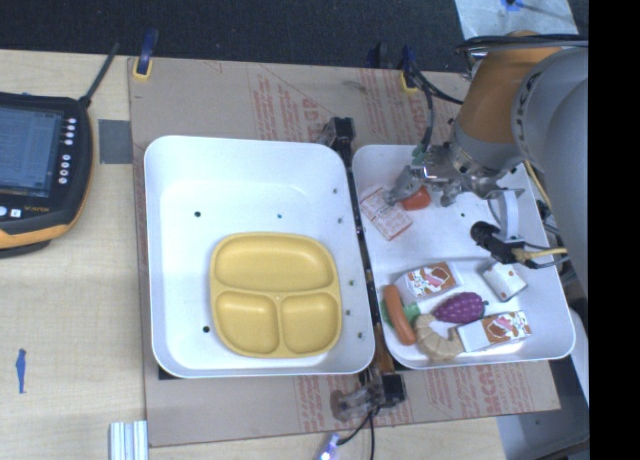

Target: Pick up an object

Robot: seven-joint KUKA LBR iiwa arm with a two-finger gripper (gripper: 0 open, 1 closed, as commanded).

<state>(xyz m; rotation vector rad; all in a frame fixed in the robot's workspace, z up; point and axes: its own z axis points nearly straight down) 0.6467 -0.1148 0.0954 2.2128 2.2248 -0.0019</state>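
Grey steel with an orange band, the arm (520,108) is reaching in from the right and is holding its gripper (420,184) low over the far end of the right bin (450,238); whether the gripper is open or closed cannot be told from this angle. A small red object (417,199) is lying just beside the gripper's tip, too close to say if the two are touching. A white-and-red packet (384,214) is sitting next to it, near the bin's left wall. Toward the near end of the same bin, a small carton (430,280), a bunch of purple grapes (460,306), a carrot (399,313), a pale bread piece (436,340) and a second carton (497,328) are crowding together. A yellow divided tray (275,293) is resting in the left bin (250,188).
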